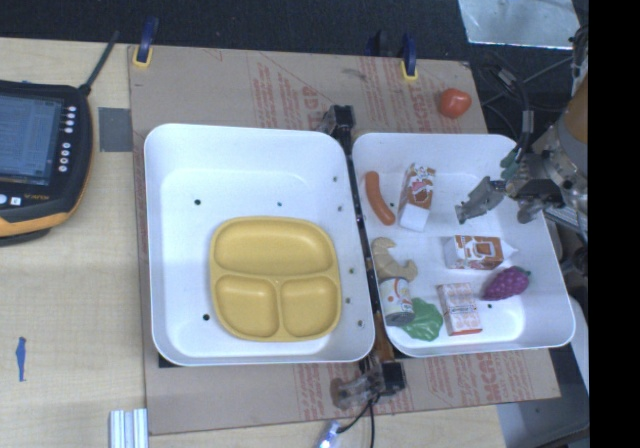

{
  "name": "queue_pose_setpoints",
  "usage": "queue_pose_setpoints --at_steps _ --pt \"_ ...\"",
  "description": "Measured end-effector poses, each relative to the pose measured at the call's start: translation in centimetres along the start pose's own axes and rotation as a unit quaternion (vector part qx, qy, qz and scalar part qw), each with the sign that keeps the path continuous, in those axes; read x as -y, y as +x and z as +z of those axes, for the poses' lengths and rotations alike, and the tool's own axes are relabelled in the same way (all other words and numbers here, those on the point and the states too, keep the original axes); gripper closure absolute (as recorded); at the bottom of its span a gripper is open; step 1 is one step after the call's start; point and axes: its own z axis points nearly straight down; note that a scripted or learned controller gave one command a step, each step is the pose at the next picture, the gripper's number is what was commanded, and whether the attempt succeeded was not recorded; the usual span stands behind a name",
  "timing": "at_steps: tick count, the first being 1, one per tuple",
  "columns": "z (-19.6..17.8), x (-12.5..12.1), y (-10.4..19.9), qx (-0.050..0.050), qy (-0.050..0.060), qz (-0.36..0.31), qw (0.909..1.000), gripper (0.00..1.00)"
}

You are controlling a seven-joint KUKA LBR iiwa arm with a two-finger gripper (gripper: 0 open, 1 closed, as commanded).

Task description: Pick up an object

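Observation:
My gripper [503, 204] hangs over the right side of the right bin [560, 331], open, with nothing between its fingers. One dark finger [478, 201] points left toward a brown and white carton [418, 196]. Just below the gripper lies a small orange and white carton [473, 252], with a purple bunch of grapes [507, 282] to its lower right. An orange sausage [379, 198] lies at the bin's left side. Along the front are a red and white packet [459, 308], a green item [424, 320], a small can [398, 298] and a tan piece [392, 258].
The left bin [170, 166] holds a yellow divided plate [275, 276]. A red tomato-like ball [454, 102] rests on the cardboard behind the right bin. A teach pendant [35, 156] lies at the bench's left edge. Clamps [408, 54] hold the cardboard at the back.

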Motion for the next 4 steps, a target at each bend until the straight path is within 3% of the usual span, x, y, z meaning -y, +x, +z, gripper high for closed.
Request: queue_pose_setpoints --at_steps 1,2,3,4 --pt "6.4 -2.6 -6.7 0.001 0.001 0.001 1.0 0.0" --pt "16.6 -7.5 -5.2 0.001 0.0 0.0 1.0 0.0" --pt "17.7 -1.7 -5.5 0.0 0.001 0.0 1.0 0.0" --pt "16.7 -1.8 -5.6 0.001 0.001 -0.002 1.0 1.0"
